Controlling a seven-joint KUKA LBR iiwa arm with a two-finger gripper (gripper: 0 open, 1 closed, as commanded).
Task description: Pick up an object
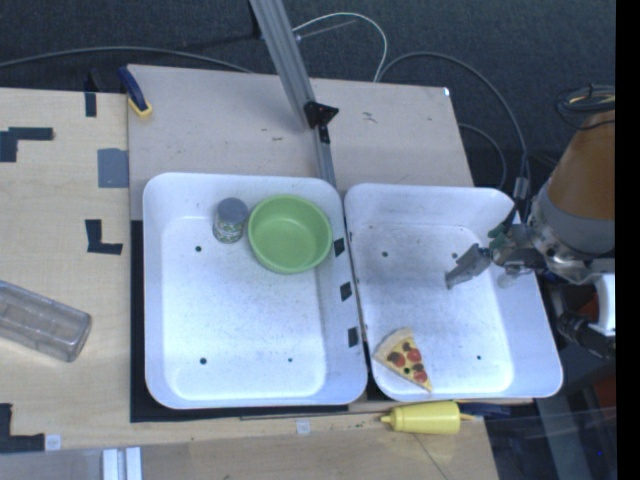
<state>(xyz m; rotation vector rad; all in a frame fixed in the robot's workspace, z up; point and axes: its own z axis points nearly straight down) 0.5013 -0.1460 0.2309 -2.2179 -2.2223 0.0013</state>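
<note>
Gripper [478, 266] hangs over the right bin [520, 368], right of centre in the frame, and I can't tell its state. Pizza slice [404, 355] lies lower in that bin, well apart. Green bowl [290, 233] touches a small can [230, 219] in the left bin [165, 368].

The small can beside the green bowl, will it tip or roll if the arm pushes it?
The can stands upright and looks short, so it would probably slide. If knocked over, its round body may roll toward the bowl.
</note>
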